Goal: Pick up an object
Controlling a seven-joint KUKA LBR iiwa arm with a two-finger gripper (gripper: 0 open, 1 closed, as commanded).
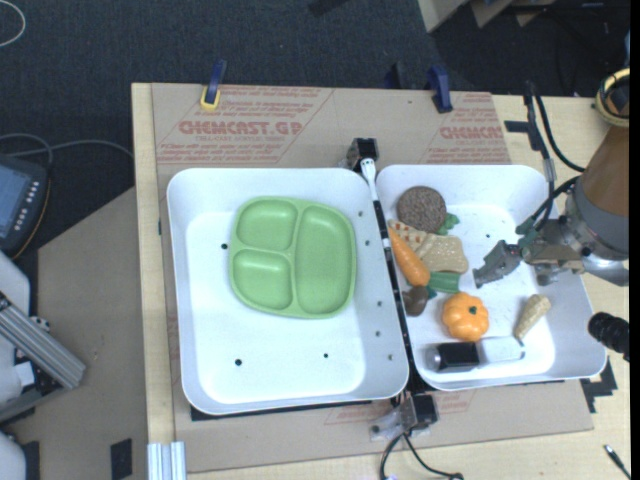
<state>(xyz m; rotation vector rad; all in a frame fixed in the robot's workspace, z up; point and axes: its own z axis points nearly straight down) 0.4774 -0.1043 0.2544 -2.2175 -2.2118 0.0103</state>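
Note:
The right bin (pixel 500 193) holds several toy items. A round brown patty (pixel 422 207) lies at the back, and below it are an orange carrot (pixel 408 258) and a tan cracker (pixel 444 252). A small orange pumpkin (pixel 465 316) sits near the front, with a pale beige root (pixel 531 317) to its right. A black-and-white block (pixel 472 354) lies at the front rim. My gripper (pixel 503 259) hangs over the right half of this bin, just above and right of the pumpkin, with nothing visibly held.
The left bin (pixel 200 268) carries a green divided plate (pixel 294 257). A small dark brown piece (pixel 414 303) lies by the carrot's tip. Cables run along the bench's right side near the arm (pixel 610 198).

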